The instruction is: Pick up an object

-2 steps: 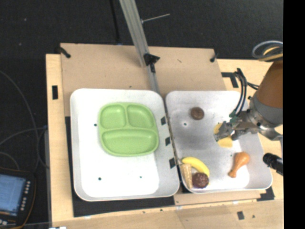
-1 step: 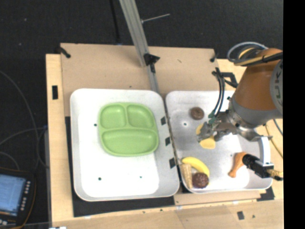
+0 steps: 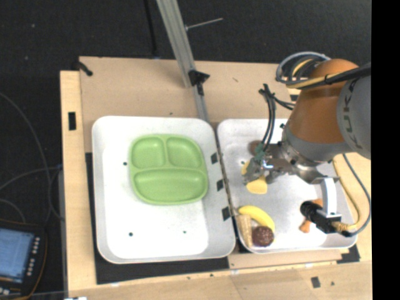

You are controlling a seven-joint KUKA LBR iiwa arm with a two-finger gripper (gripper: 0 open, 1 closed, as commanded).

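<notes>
Arm: the grey arm [image 3: 325,114] with its orange band comes in from 3 o'clock and hangs over the right bin, wrist pointing down toward the bin's middle.
Gripper: the gripper [image 3: 259,165] sits low in the right bin, just above a yellow piece; from where I stand I cannot tell whether it is spread or pressed together, and nothing can be seen pinched in it.
Right bin: the white right bin [image 3: 237,136] holds all the loose items.
Yellow piece: a small yellow piece [image 3: 256,187] lies just at 6 o'clock of the gripper, close under it; whether they touch is unclear.
Banana: a banana [image 3: 257,215] lies near the bin's 7 o'clock corner, curving toward the front wall.
Dark ball: a dark reddish ball [image 3: 263,235] sits just at 6 o'clock of the banana, against the front wall.
Orange bit: a small orange bit [image 3: 305,225] lies toward 5 o'clock in the bin, beside a black part of the arm's fittings.
Left bin: the left bin [image 3: 112,230] carries a green plate [image 3: 169,170] with three compartments, set toward the bin's 12 o'clock half.
Bench: both bins rest side by side on the tan bench [image 3: 125,86].
</notes>
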